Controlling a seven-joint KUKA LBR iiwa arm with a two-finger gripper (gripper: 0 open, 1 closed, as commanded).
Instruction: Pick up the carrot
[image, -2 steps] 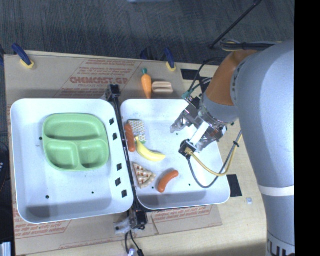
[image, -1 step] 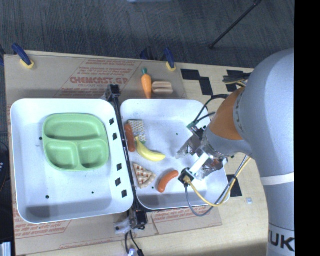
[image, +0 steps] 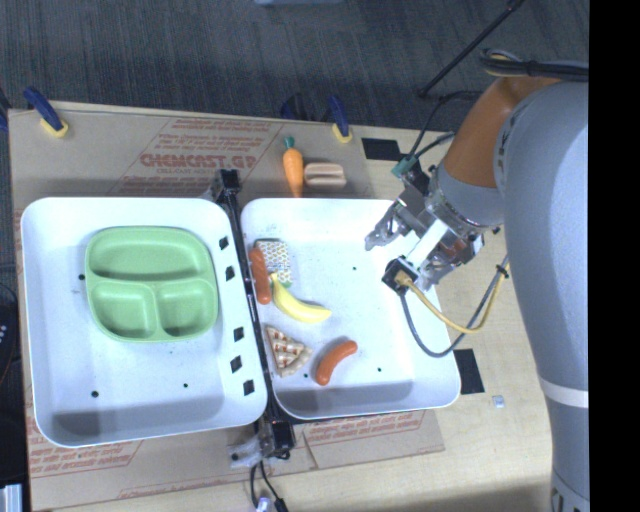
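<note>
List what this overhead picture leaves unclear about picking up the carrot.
1. Pincer: its fingers are small and tangled with cables, so how they stand is unclear.
2. Carrot: it lies on the cardboard behind the right bin; whether it touches the tan block beside it is too small to tell.
3. Arm: cut off by the right edge.

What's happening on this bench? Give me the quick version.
A grey robot arm reaches in from the right, and its gripper hovers over the right side of the right bin with nothing between its fingers. The carrot it is meant to pick up lies outside the bins, on the cardboard just beyond the right bin's far edge, next to a small sandwich-like toy. In that bin lie a banana, two sausages and a waffle piece. The left bin holds a green divided plate.
</note>
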